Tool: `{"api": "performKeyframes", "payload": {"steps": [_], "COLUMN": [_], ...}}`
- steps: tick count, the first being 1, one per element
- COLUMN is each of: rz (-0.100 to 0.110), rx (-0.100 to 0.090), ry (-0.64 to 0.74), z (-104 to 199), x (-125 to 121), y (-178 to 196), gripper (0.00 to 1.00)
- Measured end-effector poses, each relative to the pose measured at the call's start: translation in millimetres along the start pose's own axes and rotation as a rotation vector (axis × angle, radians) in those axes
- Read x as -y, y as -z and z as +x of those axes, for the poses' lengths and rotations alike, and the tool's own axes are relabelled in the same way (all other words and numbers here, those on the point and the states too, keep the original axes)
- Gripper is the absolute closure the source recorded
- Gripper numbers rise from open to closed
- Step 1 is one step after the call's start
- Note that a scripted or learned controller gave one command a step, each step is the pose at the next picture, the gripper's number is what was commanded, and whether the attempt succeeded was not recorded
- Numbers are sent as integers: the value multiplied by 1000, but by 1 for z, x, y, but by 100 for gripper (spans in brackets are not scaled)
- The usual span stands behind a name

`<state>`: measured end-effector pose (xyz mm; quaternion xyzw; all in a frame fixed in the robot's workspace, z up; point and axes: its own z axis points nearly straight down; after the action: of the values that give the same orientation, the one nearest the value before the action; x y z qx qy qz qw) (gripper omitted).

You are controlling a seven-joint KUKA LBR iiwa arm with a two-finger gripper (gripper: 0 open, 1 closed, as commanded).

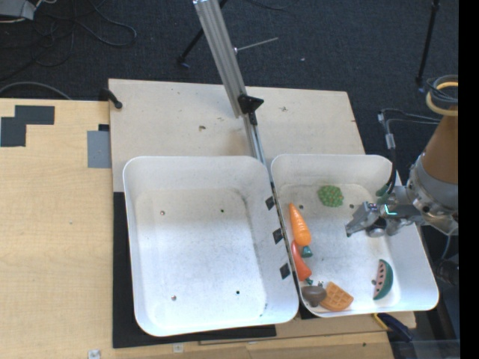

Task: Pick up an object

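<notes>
Two white bins side by side on the bench (187, 118); left bin (194, 238), right bin (352, 163). The tool (361, 225) hangs over the right bin's middle, right of frame, holding nothing; its jaw spread cannot be told. Carrot (299, 226) lies along the right bin's left wall, green ball (330, 195) above centre, waffle (337, 298) at the lower edge, melon slice (382, 279) lower right.

From where I stand, nothing here carries writing I can read: no label, brand, number or sign on the two bins (135, 172), the toys or the surface (179, 118).
</notes>
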<state>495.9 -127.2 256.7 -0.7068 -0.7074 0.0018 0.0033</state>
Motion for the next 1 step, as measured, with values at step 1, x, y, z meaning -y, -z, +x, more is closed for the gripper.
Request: {"api": "performKeyframes", "payload": {"steps": [1], "rz": [-4], "rx": [1], "ry": [-4], "z": [-1], "x": [0], "y": [2], "gripper": [0]}}
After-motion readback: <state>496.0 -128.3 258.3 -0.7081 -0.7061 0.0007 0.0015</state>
